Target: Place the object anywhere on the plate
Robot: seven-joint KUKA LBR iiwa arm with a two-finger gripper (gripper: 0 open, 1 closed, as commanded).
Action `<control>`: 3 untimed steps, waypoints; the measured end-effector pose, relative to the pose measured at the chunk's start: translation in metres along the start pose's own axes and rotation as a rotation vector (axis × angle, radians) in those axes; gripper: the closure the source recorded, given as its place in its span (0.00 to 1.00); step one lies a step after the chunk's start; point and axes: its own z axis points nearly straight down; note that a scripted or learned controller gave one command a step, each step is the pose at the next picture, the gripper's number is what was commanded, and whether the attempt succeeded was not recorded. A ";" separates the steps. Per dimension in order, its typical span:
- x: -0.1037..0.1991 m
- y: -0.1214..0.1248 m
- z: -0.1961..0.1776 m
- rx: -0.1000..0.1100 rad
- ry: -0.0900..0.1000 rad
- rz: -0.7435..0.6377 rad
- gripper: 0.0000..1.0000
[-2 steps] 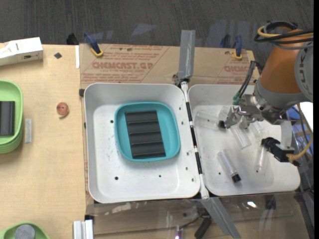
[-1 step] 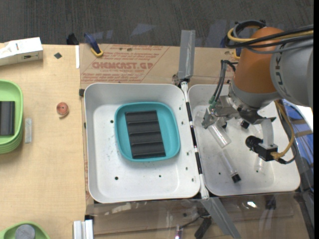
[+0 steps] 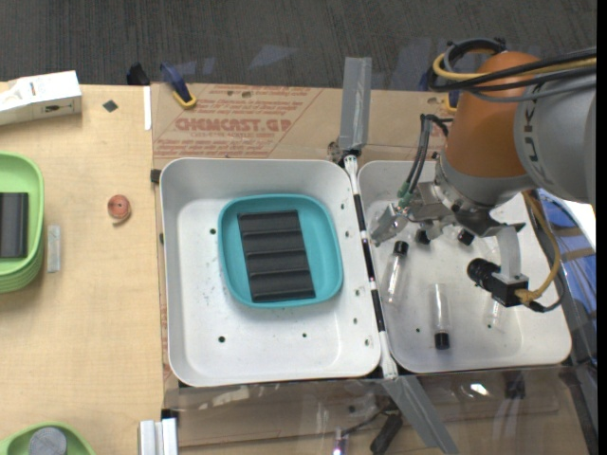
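A teal square plate (image 3: 327,254) lies in the left white bin (image 3: 190,339). On the plate rests a black ridged block (image 3: 275,254), covering most of its middle. My gripper (image 3: 418,229) hangs over the upper left part of the right bin (image 3: 531,349), under the orange wrist band (image 3: 484,131). It is well to the right of the plate, past the wall between the bins. The wrist hides most of it. Several clear vials with black caps lie below it, among them a vial (image 3: 439,316) near the bin's front and a vial (image 3: 393,271) by the left wall.
A brown cardboard sheet (image 3: 237,121) lies behind the left bin. A green tray (image 3: 19,221) stands at the far left of the wooden bench, with a small red disc (image 3: 118,207) beside it. Yellow and black cables (image 3: 531,292) trail off the arm over the right bin.
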 end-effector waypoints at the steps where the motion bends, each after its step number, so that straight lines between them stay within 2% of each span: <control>1: -0.064 0.022 0.000 -0.002 -0.001 -0.129 0.00; 2: -0.126 0.008 -0.064 -0.004 -0.001 -0.187 0.00; 3: -0.195 0.031 -0.047 -0.003 -0.002 -0.186 0.00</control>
